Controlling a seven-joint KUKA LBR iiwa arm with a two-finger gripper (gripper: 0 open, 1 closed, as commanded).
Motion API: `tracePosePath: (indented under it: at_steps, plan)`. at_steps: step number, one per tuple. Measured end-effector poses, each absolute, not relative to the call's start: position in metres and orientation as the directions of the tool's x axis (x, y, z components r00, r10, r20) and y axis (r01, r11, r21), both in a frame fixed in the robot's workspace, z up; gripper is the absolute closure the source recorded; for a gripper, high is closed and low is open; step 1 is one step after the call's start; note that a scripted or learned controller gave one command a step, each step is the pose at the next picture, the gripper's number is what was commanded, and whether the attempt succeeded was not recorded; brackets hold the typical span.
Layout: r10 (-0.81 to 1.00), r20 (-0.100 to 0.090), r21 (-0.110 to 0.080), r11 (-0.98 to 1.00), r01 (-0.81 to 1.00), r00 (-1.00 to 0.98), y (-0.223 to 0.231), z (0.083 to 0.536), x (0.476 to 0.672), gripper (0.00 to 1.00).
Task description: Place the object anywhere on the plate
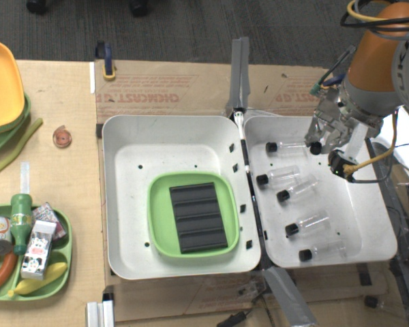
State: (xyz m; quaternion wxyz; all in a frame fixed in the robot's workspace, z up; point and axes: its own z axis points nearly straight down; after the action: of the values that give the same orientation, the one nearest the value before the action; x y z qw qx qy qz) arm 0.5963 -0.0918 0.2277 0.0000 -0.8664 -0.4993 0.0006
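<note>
A green plate (157, 213) lies in the left bin (123, 176), and a dark grey ridged block (198, 216) rests flat on its middle. Several clear vials with black caps are scattered in the right bin (371, 227): one at the top (286, 146), two near the middle (283, 177) (298, 188), and two lower down (310, 222) (325, 251). My gripper (322, 140) hangs over the right bin's upper right part, just right of the top vial. A small black shape sits at its tip; I cannot make out what it is.
On the bench left of the bins are stacked yellow and green dishes (0, 94), a small pink item (62, 137), and a green tray (58, 274) of toy food and a bottle. A yellow cable (371, 159) loops beside my wrist.
</note>
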Motion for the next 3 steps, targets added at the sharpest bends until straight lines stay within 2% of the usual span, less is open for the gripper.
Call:
tracePosePath:
  at_steps: [1,2,3]
  plan:
    - [0.865,-0.001,-0.001,-0.501,0.865,0.501,-0.092,0.228,0.596,0.00]
    - [0.846,-0.003,-0.002,-0.534,0.846,0.534,-0.145,0.271,0.589,0.00]
    - [0.819,-0.004,-0.004,-0.574,0.819,0.574,-0.150,0.249,0.589,0.00]
